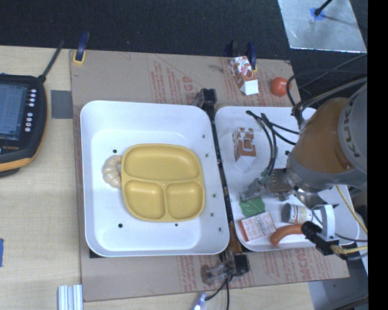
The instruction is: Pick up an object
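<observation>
Right bin holds the loose items: a green packet near its left wall, a white-and-red card just below it, an orange sausage-shaped piece along the front edge, a small jar-like item just above that, and a clear packet with brown print further back. The gripper sits low over the middle of this bin, just above and right of the green packet; whether it is released or clenched cannot be told, and nothing is seen lifted. The grey arm with its orange band covers the right part of the bin, black cables looping over it. Left bin holds a yellow three-compartment tray, with a pale lumpy item touching the tray's left edge. Both bins rest on a brown cardboard sheet. Behind the right bin on the cardboard: a small red-and-white carton and an orange ball. A handheld control pad lies well left of the bins.
</observation>
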Robot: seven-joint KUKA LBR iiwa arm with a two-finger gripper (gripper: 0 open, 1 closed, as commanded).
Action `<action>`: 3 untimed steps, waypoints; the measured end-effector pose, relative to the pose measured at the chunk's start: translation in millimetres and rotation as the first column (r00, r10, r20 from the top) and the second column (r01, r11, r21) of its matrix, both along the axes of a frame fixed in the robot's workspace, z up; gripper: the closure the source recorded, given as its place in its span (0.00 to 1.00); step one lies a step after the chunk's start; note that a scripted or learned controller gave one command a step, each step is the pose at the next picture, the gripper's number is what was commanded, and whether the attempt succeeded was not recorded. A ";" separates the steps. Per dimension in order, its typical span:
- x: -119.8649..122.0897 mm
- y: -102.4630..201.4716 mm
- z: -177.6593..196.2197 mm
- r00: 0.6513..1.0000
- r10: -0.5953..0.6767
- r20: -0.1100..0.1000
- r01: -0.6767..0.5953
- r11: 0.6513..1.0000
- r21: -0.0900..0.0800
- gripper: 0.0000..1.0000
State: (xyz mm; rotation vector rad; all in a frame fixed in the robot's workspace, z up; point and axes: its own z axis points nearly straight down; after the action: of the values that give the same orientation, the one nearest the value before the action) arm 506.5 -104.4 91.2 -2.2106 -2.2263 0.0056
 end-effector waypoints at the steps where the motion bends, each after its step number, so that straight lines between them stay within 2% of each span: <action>1: -8.1 3.3 0.0 1.000 -0.002 -0.001 0.002 1.000 0.001 0.00; 2: -8.3 2.7 10.1 1.000 0.001 -0.003 -0.001 1.000 0.001 1.00; 3: -8.3 2.7 10.1 1.000 0.002 -0.003 -0.002 1.000 0.001 0.00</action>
State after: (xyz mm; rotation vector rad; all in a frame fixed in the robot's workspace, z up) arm 498.2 -101.7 101.2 -2.2065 -2.2265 0.0087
